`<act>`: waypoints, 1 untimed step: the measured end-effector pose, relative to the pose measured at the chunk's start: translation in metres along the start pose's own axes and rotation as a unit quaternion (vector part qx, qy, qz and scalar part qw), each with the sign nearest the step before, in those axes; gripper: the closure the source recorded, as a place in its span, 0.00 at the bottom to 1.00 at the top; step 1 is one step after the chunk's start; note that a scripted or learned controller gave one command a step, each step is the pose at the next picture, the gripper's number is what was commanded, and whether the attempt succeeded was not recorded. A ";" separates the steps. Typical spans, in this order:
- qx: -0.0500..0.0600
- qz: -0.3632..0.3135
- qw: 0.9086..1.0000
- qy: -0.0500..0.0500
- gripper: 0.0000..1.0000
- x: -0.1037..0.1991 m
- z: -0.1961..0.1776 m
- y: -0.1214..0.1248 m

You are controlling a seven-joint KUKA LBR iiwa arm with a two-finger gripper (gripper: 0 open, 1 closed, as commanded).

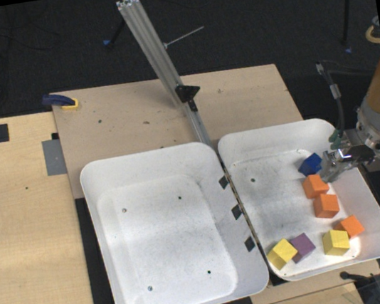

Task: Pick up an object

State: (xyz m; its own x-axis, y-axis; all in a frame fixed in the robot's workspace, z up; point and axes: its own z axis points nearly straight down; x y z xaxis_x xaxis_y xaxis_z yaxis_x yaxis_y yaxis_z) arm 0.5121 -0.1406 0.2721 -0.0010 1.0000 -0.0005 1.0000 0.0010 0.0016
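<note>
bench (238, 96): tan board lying under white bins | room: dark floor showing at 12 o'clock | gripper (337, 159): hovering at right bin's (268, 143) 3 o'clock, grip state unreadable

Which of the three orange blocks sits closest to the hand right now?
The topmost orange block, just below the blue block in the right bin. The hand is just to its upper right; the other two orange blocks lie farther down.
</note>
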 end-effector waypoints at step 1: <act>0.002 -0.002 1.000 0.001 1.00 0.056 0.005 0.020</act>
State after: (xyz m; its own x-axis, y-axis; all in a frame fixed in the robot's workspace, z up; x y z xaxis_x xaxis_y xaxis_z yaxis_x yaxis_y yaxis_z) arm 0.5321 -0.0850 0.2672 -0.0047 1.0000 0.0019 1.0000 0.0047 -0.0018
